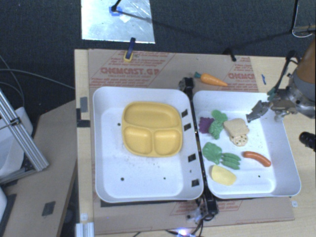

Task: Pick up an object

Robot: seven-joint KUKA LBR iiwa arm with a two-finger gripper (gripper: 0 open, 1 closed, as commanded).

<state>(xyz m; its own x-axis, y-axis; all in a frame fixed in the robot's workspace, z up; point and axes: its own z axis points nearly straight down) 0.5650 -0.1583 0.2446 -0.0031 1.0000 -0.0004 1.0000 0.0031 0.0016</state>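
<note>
Because the gripper (256,113) hangs above the right bin (284,147) with nothing between its fingers, the pick is not yet made, and whether those dark fingers are spread or closed cannot be told from this slanted view. It sits near the bin's far right edge, its tip pointing toward the bin's middle. Nearest to it lies a tan toast slice (236,128), touching a round cracker (240,140). Just beside these, toward the bin's left wall, sit green broccoli (217,123) and purple grapes (204,125). Nearer the front edge lie a green pea pod (220,155), an orange sausage (256,158) and a yellow lemon piece (223,175).

The likely trouble is crowding: closing on the toast could nudge the cracker or catch both, and the flat, low pieces may slip out.

The grey arm (301,83) enters from the right, wrist bent downward and inward.
</note>
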